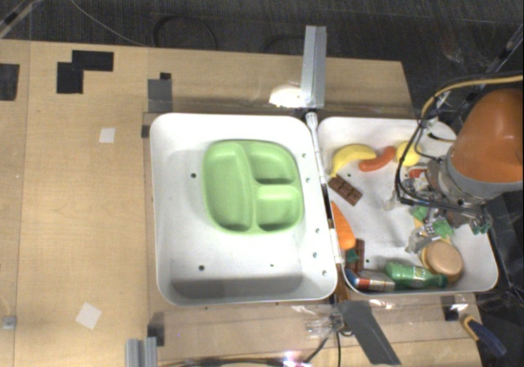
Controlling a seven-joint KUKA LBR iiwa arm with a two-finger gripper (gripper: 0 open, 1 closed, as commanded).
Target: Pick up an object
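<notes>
Gripper (432, 222) sits low over the right bin (385, 132), toward its right side, hanging below the grey wrist and orange band (491, 136) of the arm. Cables and wrist hardware crowd the tip, so whether it is spread or pressed together cannot be told, and no object is visibly pinched.

Objects nearest the gripper: a green item (442, 228) touching or just beside its tip, and a round tan bun-like piece (443, 260) just nearer the camera. A green bottle (413, 275) lies on its side along the near wall of the bin, left of the tan piece. At the bin's left edge an orange carrot-like piece (345, 232) rests against the wall, with a brown chocolate bar (345, 190) just beyond it. Farther back, a yellow banana (352, 156) lies beside a red sausage (377, 163), the two touching or nearly so.

Left bin (176, 275) holds a light green divided tray (250, 185), roughly centred, well apart from the gripper. Both bins rest side by side on the wooden tabletop (74, 218).
</notes>
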